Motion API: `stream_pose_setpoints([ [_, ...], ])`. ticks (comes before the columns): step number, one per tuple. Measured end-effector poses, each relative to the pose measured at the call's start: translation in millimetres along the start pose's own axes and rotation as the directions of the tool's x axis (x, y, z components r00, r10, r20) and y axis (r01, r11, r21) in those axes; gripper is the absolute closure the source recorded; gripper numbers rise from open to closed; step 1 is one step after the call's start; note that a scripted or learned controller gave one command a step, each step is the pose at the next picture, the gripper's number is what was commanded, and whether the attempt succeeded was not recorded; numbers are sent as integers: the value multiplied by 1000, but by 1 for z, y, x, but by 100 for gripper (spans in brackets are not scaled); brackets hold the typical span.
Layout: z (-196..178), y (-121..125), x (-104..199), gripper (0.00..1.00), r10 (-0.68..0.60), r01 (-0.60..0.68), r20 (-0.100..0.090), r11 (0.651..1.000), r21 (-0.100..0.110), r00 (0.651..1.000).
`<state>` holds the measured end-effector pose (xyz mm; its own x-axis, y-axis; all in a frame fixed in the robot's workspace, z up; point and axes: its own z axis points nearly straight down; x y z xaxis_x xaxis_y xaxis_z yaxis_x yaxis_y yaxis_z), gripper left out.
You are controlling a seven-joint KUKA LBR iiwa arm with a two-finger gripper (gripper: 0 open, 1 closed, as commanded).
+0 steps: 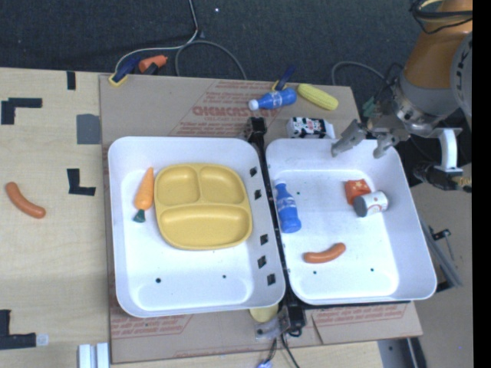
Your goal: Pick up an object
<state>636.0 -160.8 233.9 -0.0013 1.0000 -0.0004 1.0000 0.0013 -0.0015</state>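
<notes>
Well, the pincer [360, 142] hangs over the far rim of the right bin [399, 282], its two fingers splayed wide apart with nothing between them, which looks to me like a ready stance before a descent.

Closest below it, toward the near side of that bin, lies a small can [364, 196], orange at one end and white at the other, tipped on its side; it is probably the easiest pick since it lies apart from the walls. Further off to the pincer's left lies a blue bottle [287, 208], close to the wall between the bins, an awkward spot for a finger. A sausage [324, 254] lies nearer the front.

The left bin [192, 297], well away from the pincer, holds a yellow plate [203, 206] with a carrot [144, 190] just beside it. A banana [317, 96] and another blue bottle [274, 100] sit on the tabletop [46, 282] beyond the bins.
</notes>
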Motion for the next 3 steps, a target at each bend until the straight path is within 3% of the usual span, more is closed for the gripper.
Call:
stream_pose_setpoints([
  [1, 155, -50, -66, 0, 6, -6, 1, 1000, 0, 1000],
  [2, 147, 7, -30, 0, -3, 3, 3, 1000, -7, 1000],
  [3, 146, -14, -17, 0, 0, 0, 5, 1000, -9, 1000],
])
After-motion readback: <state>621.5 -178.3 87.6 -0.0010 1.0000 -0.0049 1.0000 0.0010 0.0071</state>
